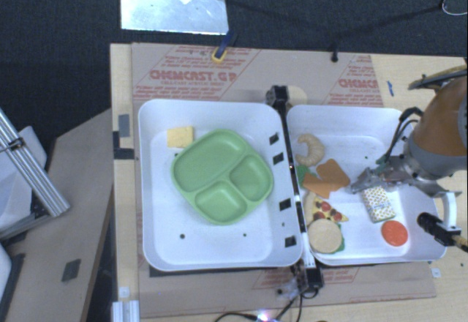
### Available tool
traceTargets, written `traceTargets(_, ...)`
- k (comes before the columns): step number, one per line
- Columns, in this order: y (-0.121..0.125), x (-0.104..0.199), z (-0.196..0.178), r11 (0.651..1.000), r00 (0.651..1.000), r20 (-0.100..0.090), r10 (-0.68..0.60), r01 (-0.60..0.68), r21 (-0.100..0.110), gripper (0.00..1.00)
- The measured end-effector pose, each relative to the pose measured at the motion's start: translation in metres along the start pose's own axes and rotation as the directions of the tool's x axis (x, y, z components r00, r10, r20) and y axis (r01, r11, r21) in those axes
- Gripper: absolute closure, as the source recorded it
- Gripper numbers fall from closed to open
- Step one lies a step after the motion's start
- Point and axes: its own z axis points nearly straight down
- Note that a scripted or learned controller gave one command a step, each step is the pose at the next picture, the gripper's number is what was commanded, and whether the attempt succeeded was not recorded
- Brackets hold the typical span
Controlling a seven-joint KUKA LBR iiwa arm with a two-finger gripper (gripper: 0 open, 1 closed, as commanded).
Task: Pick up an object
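Observation:
The right bin [351, 119] holds several toy foods: a croissant [311, 148], a brown toast slice [327, 177], a pizza slice [327, 209], a round tan bun [325, 236], a white patterned packet [379, 204] and a red tomato slice [395, 233]. My gripper [364, 183] reaches in from the right and sits low in this bin, just above the packet's upper left corner and to the right of the toast. I see nothing held in it.
The left bin [157, 233] holds a green divided plate [223, 176] and a yellow cheese block [180, 137] at its upper left. The grey arm [439, 141] covers the right bin's right side. A black divider with clips [289, 167] runs between the bins.

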Motion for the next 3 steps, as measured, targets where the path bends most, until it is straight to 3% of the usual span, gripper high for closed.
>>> traceTargets(1, 0.001, -0.001, -0.013, 1.000, 1.000, 0.002, 0.000, 0.000, -0.006, 1.00)
traceTargets(3, -0.001, -0.003, -0.118, 1.000, 1.000, 0.003, -0.003, 0.003, -0.007, 1.00)
